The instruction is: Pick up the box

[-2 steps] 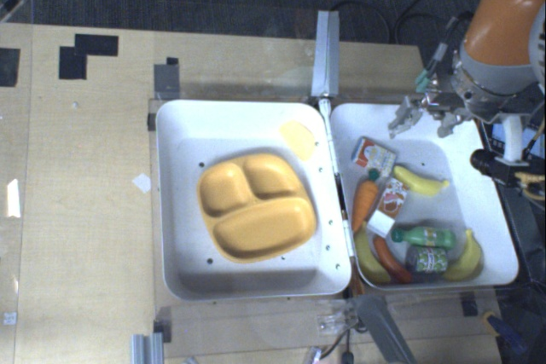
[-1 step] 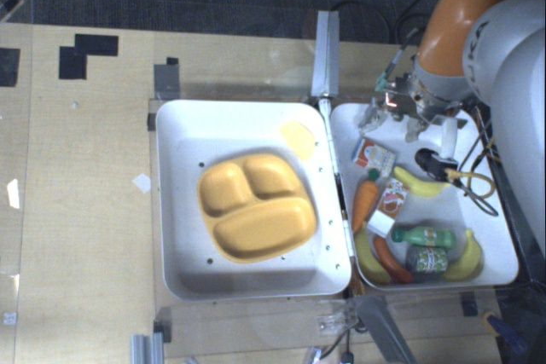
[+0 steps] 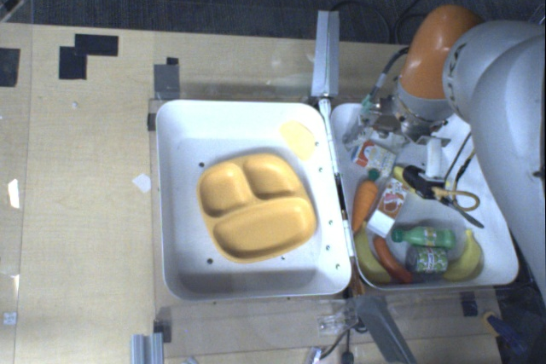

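A small white and red box lies near the far left of the right bin. A second white and red carton lies just below it, beside a carrot. My gripper hangs low over the bin's far left corner, just above the first box and very close to it. The wrist hides whether it touches the box.
The right bin also holds a green bottle, a banana, a red chili and a small white block, crowded at the near end. A yellow divided tray lies in the left bin.
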